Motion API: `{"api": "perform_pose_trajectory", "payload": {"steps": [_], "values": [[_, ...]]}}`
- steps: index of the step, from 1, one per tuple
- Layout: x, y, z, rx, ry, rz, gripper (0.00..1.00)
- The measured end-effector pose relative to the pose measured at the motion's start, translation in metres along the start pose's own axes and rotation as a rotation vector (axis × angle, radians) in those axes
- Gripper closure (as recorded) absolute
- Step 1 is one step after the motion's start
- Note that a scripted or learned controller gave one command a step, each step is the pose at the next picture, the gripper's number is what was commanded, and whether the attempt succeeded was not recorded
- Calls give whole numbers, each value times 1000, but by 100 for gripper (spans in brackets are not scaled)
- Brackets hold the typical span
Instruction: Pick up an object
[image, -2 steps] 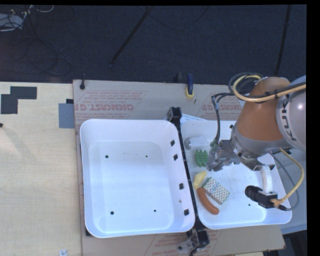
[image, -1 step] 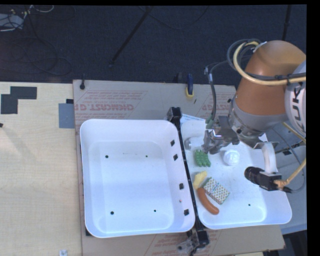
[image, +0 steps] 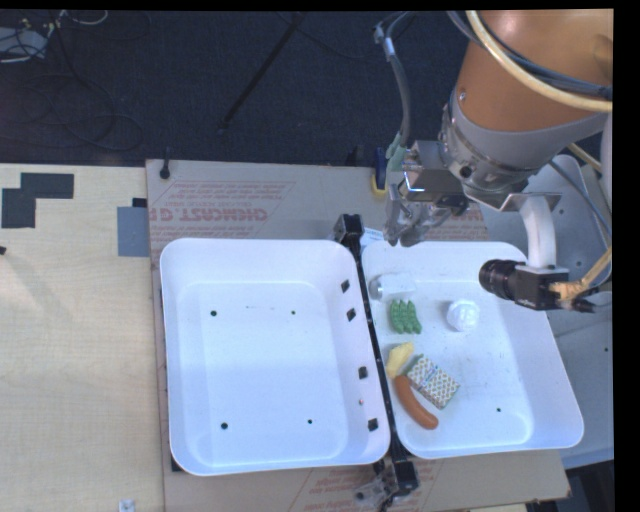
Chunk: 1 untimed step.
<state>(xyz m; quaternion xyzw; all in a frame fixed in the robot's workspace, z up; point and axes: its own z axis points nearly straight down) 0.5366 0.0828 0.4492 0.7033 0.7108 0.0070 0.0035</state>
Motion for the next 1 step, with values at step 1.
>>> {"api": "perform_pose_trajectory", "payload": {"steps": [1], "values": [[-63,-36,71,26,-7,17,100]]}}
